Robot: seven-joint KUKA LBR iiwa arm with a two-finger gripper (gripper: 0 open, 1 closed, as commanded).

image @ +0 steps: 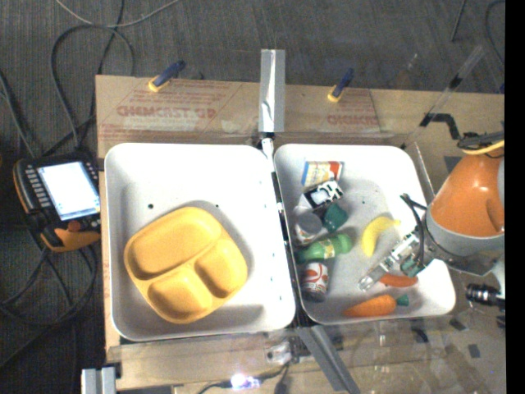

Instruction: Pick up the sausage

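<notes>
Worktop (pixel 189 109) carries two white bins side by side: left bin (pixel 123 167) has just a yellow divided plate (pixel 185 263), right bin (pixel 394 158) is the cluttered one. Arm (pixel 469 212) comes in from the right, orange band over the bin's right rim, wrist pitched down and toward the bin's near-right corner, so the gripper (pixel 371 279) sits low over the bin floor at a slant, not vertical. Clutter in the right bin, roughly by size: carrot (pixel 371 307) along the near wall, green bottle (pixel 324 248), banana (pixel 376 232), a red-and-white can (pixel 314 278), a white can (pixel 321 171) at the far end, a black-and-white pack (pixel 325 193). Sausage (pixel 399 281) is the short reddish piece lying flat just beyond the carrot's green end, right under the gripper body and partly covered by it. Jaws: can't tell if released or clenched (metal glare, and the tool tip is too small to resolve); nothing visibly between them. My read: this is the approach/align step, no grasp confirmed. To do it well: centre on the sausage's middle, jaws across its short axis, come straight down, keep clear of the carrot just beside it (similar colour, easy wrong pick) and the near wall. Tip looks offset left of the sausage, so I'd shift right before closing.
</notes>
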